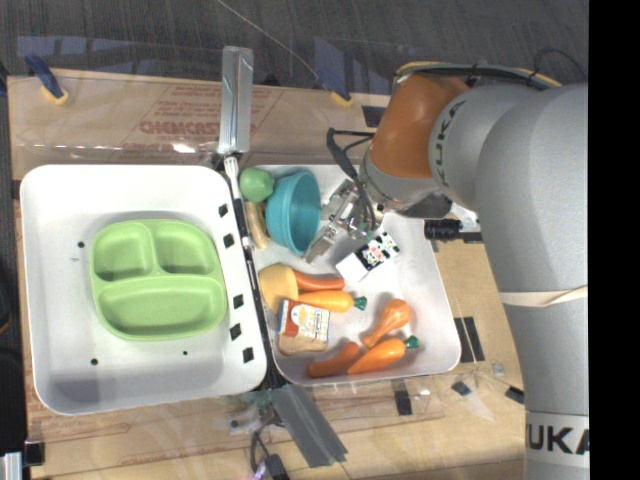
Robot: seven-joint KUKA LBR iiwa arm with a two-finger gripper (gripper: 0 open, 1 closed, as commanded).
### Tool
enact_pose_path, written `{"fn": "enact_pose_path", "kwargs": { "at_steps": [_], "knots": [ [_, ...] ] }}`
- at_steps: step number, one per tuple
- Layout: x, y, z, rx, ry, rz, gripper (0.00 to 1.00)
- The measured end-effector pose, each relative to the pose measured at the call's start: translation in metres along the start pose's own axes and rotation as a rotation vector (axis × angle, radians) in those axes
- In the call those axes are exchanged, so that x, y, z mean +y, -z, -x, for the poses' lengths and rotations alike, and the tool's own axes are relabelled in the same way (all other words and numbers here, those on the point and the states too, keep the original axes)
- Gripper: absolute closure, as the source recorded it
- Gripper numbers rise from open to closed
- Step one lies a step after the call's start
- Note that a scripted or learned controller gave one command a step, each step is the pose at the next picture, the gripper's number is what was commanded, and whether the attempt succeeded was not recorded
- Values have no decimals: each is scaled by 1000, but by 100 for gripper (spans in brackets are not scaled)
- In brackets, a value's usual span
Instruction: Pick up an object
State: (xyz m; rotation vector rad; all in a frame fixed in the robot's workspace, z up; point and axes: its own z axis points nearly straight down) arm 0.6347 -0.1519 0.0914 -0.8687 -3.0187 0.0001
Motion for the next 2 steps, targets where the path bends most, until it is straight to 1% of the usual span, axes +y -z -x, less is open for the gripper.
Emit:
{"fn": "enact_pose_path", "kwargs": {
  "at_steps": [1, 2],
  "knots": [
    [-6, 1, -27, 0, 285, 0, 0],
    [-10, 2, -20, -5, 283, 0, 0]
  ]
}}
